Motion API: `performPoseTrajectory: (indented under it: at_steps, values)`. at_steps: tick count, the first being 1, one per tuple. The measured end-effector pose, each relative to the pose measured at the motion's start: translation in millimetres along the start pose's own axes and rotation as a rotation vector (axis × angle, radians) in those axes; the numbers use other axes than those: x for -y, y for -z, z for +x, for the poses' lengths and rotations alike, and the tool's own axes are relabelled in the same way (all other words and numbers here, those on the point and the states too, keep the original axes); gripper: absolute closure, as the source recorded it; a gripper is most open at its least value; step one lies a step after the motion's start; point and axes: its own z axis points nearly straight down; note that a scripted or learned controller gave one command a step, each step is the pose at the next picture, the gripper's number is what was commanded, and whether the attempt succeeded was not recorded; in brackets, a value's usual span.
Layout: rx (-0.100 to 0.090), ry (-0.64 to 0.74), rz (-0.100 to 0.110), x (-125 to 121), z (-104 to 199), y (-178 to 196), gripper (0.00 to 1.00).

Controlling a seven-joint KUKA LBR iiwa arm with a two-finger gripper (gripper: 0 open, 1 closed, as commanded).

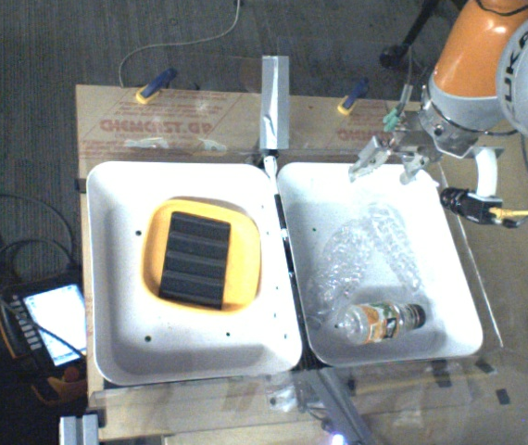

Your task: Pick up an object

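We see 1 grey arm (486, 54) with its orange band reaching in from the right; our gripper (389, 163) hangs with its 2 fingers spread apart, nothing between them.

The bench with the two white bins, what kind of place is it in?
Probably a robotics lab test cell: a grey and orange arm with a gripper over two white bins, loose cables on the floor, clamps holding a board.

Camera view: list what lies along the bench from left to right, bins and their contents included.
Left bin → yellow tray with a black ridged block → divider strip → right bin holding clear crumpled plastic and a small bottle lying on its side → hand over the right bin's far edge.
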Motion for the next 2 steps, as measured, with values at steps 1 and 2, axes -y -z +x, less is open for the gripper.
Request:
performPoseTrajectory:
  at_steps: [1, 2]
  values:
    - [0.004, -0.07, -0.002, 35.9, -29.6, -111.7, 0.0]
    - [0.002, 0.095, 0.0, 57.0, 42.2, -72.9, 0.0]
